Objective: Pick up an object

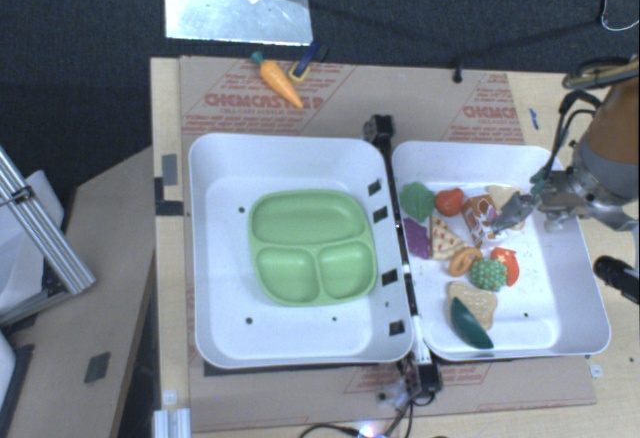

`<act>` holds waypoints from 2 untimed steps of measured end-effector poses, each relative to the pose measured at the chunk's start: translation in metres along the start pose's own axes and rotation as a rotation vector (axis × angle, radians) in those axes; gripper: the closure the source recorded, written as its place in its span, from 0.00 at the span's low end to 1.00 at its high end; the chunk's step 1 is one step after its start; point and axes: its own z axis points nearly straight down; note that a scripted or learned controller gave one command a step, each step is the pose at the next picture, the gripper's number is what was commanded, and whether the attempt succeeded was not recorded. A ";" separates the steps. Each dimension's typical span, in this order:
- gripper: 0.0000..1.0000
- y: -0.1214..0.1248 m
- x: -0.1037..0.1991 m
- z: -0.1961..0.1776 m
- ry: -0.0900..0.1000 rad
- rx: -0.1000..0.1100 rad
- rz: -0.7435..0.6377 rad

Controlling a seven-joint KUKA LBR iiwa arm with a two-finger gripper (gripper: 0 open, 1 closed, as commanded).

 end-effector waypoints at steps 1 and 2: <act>0.00 0.003 0.000 -0.006 -0.003 -0.013 -0.003; 0.00 0.005 0.006 0.055 -0.001 -0.009 -0.002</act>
